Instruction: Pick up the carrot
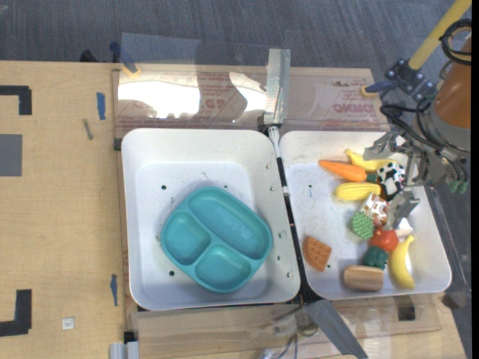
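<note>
Camera view, from above at a slant. Two shallow white bins, glossy moulded plastic with rounded corners, sit side by side on a pale wooden counter (52,223). The left bin (142,155) holds a teal tray (216,237), smooth, oval, split into three compartments.

The right bin (322,204) holds toy food in a loose cluster toward its right side. The carrot (343,170) is smooth orange plastic, tapered, lying flat near the bin's far edge with its point toward the divider; it touches a yellow corn cob (358,192) just below it. Further down: a green bumpy piece (362,226), a red tomato (385,239), a curved yellow banana (403,262), a tan bread roll (363,277), and a brown gridded waffle (316,253) set apart nearer the divider.

The hand (400,197) hangs over the cluster's right side, right of the carrot and apart from it; cannot tell how wide it stands.

Beyond the counter, grey carpeted floor (224,10). Blue tape scraps (100,105) mark the counter.
</note>
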Controlling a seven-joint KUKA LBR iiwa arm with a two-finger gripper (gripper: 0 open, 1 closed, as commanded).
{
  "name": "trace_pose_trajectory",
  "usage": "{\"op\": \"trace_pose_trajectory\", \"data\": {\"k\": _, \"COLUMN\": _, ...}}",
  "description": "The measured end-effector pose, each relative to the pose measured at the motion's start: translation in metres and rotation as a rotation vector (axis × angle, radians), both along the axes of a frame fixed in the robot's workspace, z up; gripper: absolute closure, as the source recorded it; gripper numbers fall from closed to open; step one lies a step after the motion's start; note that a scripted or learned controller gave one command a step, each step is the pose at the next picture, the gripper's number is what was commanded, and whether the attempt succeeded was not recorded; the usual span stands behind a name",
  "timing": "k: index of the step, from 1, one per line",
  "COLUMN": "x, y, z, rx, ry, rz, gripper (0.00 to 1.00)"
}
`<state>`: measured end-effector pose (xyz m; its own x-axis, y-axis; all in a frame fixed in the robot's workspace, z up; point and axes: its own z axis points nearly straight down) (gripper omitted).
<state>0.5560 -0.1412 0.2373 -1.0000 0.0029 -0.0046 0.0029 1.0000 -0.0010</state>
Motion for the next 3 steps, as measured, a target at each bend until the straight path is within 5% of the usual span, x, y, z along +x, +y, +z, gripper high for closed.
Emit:
{"op": "trace_pose_trajectory", "data": {"k": 1, "x": 0.051, "y": 0.031, "z": -0.138, "rx": 0.005, "ry": 0.013, "rz": 0.032, "gripper": 0.0}}
{"op": "trace_pose_trajectory", "data": {"k": 2, "x": 0.058, "y": 0.03, "z": -0.119, "rx": 0.0, "ry": -0.009, "rz": 0.032, "gripper": 1.0}}
{"op": "trace_pose_trajectory", "data": {"k": 3, "x": 0.074, "y": 0.102, "z": -0.035, "rx": 0.003, "ry": -0.012, "rz": 0.014, "gripper": 1.0}}
